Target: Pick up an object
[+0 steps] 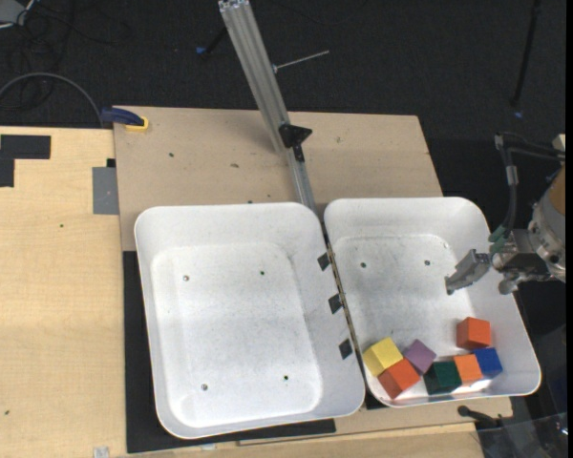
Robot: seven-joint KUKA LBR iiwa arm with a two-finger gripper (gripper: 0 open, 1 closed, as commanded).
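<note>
Bench [220,160]: light wood surface carrying two shallow white bins side by side, with a slanted aluminium rail [263,84] running down to the seam between them.
Left bin [162,246]: white tray with a speckled floor.
Right bin [401,218]: white tray; all the blocks sit in its near right corner.
Arm [554,227]: enters from the right edge, over the right rim of the right bin.
Gripper [482,270]: above the right side of the right bin, up-frame of the blocks and apart from them; one grey finger [463,272] points left; whether it is released or clenched cannot be told; nothing is seen between its fingers.
Block cluster: seven small blocks, tightly grouped.
Red-orange block [475,332]: nearest the gripper, up-frame of the others.
Yellow block [384,354]: left end, touching the red block [398,377].
Purple block [420,354]: beside the yellow one.
Green block [443,376], orange block [468,366], blue block [489,361]: in a row along the near rim.
</note>
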